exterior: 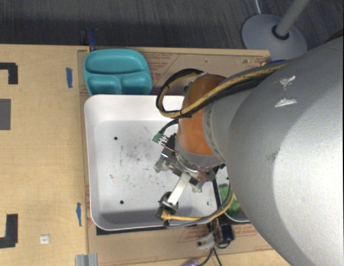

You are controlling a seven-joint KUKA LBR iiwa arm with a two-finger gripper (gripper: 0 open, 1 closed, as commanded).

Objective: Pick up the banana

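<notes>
White bin: a shallow white plastic bin (105, 165) with rounded corners, its floor marked with dark scuffs and small specks.
Teal tray: a teal plastic tray with compartments (117, 72), just behind the bin's far rim, touching it or nearly so.
Bench top: a brown cardboard surface (39, 148) with black tape marks and short blue tape strips.
Lamp base: a round grey stand base (271, 35) on dark floor, well apart from the bin.
</notes>
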